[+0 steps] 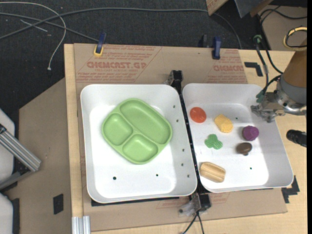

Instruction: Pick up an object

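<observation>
The hand (267,108) hangs at the right bin's (229,92) three-o'clock rim, toward its upper corner, under the grey wrist with its orange band; whether it is apart or together cannot be told from this slant, and nothing shows clamped in it. Nearest to it, just toward seven o'clock, lies a purple grape-like piece (250,132), with a small brown lump (244,148) close below that. Further toward nine o'clock sits a yellow corn-like piece (224,123), then an orange-red round fruit (197,114) near the bin's left wall, and a green broccoli-like piece (213,142) below the two. A tan bread roll (212,172) rests toward the bin's six-o'clock edge. All six lie flat on the bin floor, apart from one another. The left bin (97,179) carries a green three-compartment plate (137,130) at its middle. Both bins sit on the tabletop (146,65). By my reading the pick is not yet done: no object has left the floor, so choosing one, descending, closing and lifting all remain, and the purple piece looks the handiest candidate
</observation>
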Action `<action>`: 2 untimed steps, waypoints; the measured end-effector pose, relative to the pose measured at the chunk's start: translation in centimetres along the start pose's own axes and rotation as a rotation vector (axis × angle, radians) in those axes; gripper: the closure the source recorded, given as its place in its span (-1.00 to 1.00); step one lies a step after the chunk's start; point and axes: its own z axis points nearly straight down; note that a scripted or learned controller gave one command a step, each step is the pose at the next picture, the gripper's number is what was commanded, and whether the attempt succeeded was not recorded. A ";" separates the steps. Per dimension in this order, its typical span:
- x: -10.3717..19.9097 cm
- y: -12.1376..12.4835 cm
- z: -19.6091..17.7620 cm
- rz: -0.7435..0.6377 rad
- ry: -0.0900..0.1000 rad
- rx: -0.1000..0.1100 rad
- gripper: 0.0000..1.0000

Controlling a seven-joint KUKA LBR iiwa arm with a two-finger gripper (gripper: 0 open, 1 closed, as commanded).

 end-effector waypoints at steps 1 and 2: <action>-0.1 0.2 -1.5 0.000 -0.002 -0.008 1.00; -1.0 0.8 -7.2 0.000 -0.006 -0.014 1.00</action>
